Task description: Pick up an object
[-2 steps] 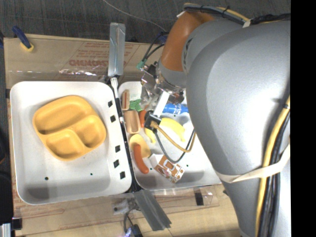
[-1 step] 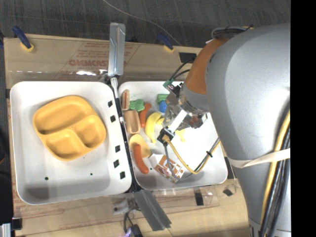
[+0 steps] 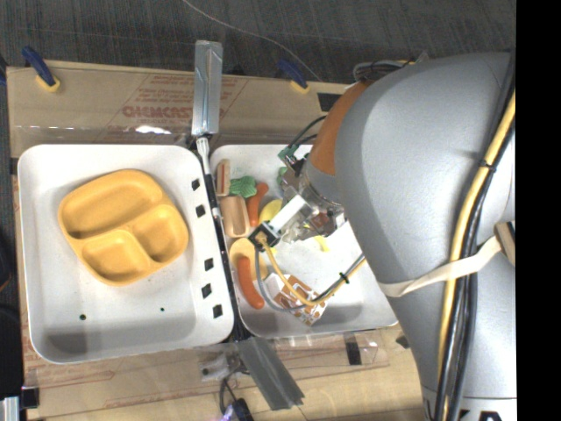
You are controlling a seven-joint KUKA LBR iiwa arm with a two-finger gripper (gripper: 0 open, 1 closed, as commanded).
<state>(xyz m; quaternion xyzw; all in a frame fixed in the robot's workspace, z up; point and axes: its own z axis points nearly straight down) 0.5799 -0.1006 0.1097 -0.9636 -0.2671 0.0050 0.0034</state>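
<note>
The right bin (image 3: 368,318) holds several toy foods along its left side: a hot dog in a bun (image 3: 233,215), a green broccoli piece (image 3: 243,185), an orange carrot (image 3: 257,202), a yellow piece (image 3: 272,209) and an orange sausage (image 3: 251,285). My gripper (image 3: 310,221) hangs low over the middle of this bin, just right of the carrot and the yellow piece. The wrist and arm hide what lies under it. I see nothing held.
A yellow divided plate (image 3: 123,224) lies in the left bin (image 3: 53,323). A small brown and red piece (image 3: 223,178) sits at the right bin's top left corner. An orange and white tangled item (image 3: 296,298) lies near its front wall. The grey arm (image 3: 421,191) covers the bin's right half.
</note>
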